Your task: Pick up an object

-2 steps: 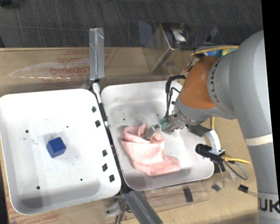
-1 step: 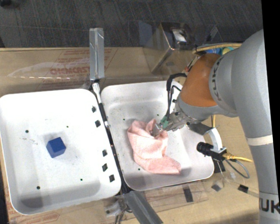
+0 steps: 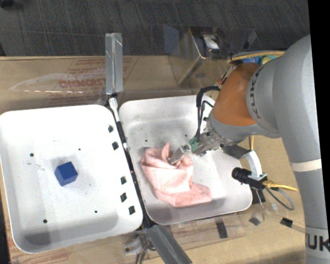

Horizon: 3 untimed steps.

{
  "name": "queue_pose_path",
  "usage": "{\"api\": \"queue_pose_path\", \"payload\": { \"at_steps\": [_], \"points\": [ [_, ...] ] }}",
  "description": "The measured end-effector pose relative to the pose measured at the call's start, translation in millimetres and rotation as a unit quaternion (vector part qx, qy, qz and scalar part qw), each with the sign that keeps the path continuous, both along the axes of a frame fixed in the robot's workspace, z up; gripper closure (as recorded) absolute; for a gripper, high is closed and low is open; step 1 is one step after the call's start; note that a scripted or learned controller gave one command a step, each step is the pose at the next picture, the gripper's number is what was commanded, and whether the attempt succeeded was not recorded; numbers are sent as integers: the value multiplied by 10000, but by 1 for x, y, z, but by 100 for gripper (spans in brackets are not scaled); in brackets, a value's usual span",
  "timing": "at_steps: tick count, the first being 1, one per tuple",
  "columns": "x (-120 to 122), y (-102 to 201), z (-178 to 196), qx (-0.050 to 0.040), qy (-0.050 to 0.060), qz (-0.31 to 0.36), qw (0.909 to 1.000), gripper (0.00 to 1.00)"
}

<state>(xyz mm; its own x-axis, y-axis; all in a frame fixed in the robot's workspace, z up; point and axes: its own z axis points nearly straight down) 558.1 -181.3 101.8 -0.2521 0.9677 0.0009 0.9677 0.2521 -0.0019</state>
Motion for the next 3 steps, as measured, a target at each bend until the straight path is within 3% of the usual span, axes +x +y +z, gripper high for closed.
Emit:
{"api": "queue_pose_path", "payload": {
  "at_steps": [1,2,3],
  "points": [
    [22,-22,12,-5,-17,783,9969,0],
    [4,22,-10,5,0,1049,9945,0],
    [-5,-14,-9,4,-6,1664,9861,0]
  ]
}}
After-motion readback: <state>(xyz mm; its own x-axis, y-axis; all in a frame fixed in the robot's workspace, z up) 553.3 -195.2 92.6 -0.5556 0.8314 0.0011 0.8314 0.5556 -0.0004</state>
